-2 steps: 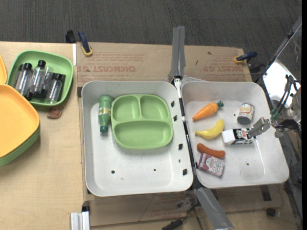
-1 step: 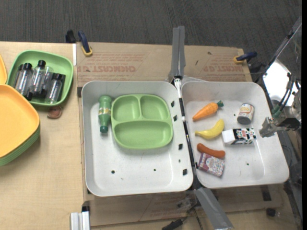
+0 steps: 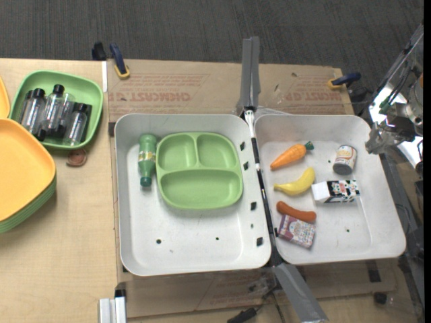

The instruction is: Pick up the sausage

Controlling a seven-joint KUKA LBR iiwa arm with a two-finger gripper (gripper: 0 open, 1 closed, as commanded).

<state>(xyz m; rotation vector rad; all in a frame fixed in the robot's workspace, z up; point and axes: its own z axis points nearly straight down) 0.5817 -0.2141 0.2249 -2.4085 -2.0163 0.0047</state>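
The sausage point(image 3: 296, 212) is a short reddish-orange link. It lies in the right bin point(image 3: 377, 237) near the front left, just below the banana point(image 3: 296, 182), and touches the top edge of a small purple packet point(image 3: 297, 231). My gripper point(image 3: 377, 141) hangs at the right bin's far right rim, well away from the sausage, with the can point(image 3: 344, 159) to its left. Nothing shows in its grasp.
The right bin also holds a carrot point(image 3: 290, 155) and a black-and-white milk carton point(image 3: 335, 191). In the left bin point(image 3: 188, 247) lie a green divided plate point(image 3: 199, 170) and a green bottle point(image 3: 146, 159). A green tray of bottles point(image 3: 57, 110) and stacked yellow plates point(image 3: 20, 180) sit on the left.
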